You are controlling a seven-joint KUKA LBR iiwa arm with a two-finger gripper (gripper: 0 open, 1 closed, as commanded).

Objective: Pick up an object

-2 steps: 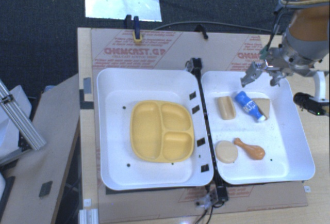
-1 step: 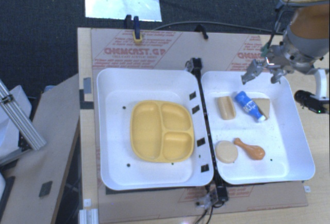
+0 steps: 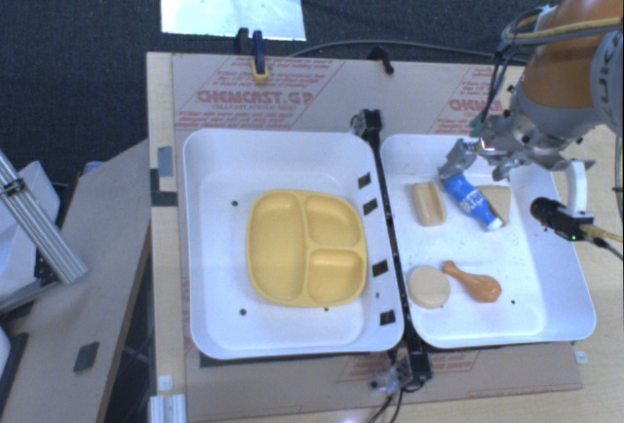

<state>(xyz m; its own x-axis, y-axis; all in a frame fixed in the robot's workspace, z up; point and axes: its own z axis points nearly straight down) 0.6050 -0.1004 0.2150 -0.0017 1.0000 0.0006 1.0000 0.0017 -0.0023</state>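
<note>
Arm (image 3: 570, 51): we see it bent over the right bin's (image 3: 561, 299) far edge.
Claw (image 3: 475, 161): above the blue tube (image 3: 470, 199); we cannot tell its state.

We saw even, bright overhead light. The white bins (image 3: 292, 153) glared softly, shadows stayed faint, and focus was slightly soft.

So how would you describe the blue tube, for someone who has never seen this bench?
Look in the right bin, in its far half, just below the gripper. The blue tube lies there at a slant between a tan bread roll and a pale wedge. It is the only blue thing among the tan food pieces.
</note>
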